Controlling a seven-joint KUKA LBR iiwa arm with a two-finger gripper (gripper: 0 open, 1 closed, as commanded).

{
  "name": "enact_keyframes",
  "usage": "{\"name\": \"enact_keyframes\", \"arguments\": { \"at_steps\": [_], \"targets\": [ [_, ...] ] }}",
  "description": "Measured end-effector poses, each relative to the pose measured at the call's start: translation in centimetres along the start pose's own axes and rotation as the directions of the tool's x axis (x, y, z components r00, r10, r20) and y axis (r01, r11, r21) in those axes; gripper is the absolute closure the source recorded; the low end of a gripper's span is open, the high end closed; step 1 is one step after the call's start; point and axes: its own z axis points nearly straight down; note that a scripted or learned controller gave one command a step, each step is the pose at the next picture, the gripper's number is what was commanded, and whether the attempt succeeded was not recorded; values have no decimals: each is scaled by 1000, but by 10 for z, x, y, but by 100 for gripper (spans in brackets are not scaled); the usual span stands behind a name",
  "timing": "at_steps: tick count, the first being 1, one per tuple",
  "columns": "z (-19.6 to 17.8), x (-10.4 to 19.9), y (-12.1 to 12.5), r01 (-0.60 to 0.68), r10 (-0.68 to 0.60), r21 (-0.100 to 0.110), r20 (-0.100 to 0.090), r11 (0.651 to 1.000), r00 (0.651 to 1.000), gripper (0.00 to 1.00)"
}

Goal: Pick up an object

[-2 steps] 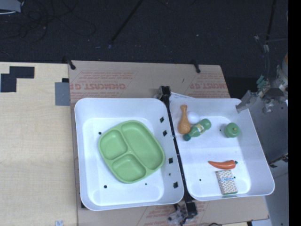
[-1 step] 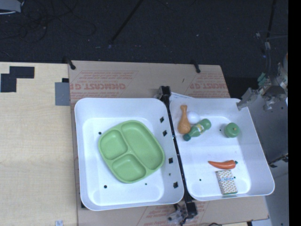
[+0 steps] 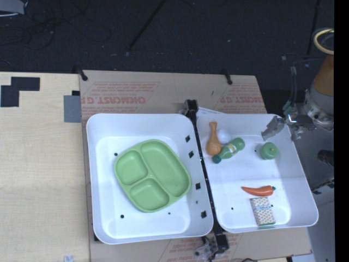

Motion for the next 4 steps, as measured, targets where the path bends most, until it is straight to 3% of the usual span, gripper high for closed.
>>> {"name": "enact_keyframes", "arguments": {
  "at_steps": [2, 3, 4],
  "targets": [
    [95, 0, 5, -1, 1, 0, 0, 1000, 1000, 0],
    [82, 0, 5, -1, 1, -3, 1, 1000, 1000, 100],
    [39, -5, 7, 0, 0, -7, 2, 1000, 1000, 100]
  ]
}}
